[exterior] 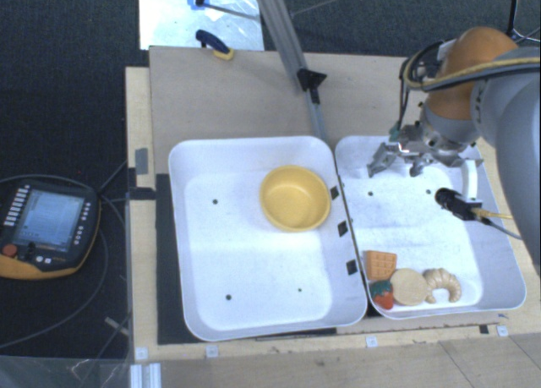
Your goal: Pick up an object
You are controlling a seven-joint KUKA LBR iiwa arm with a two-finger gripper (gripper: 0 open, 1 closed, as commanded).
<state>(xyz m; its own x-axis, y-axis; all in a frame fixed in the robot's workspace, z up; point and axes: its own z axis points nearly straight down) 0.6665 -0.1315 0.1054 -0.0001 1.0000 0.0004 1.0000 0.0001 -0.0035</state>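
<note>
Hovering over the far end of the right bin [499, 289], the gripper [396, 164] — fingers spread apart and pointing down, nothing between them, seemingly set for a descent not yet begun. Well apart from it, crowded into the bin's near corner, the candidates for picking: a waffle [379, 263] with a gridded orange face, a strawberry [385, 293] red and rounded, a flat pale round cookie [408, 286], a croissant [444, 285] curved and ridged — toy food by the look, smooth moulded plastic, touching or nearly so, hence awkward to single out. Alone in the left bin [194, 293], a yellow bowl [295, 198], glossy, upright, thin-rimmed. Likely hard to pinch except at the rim.
</note>
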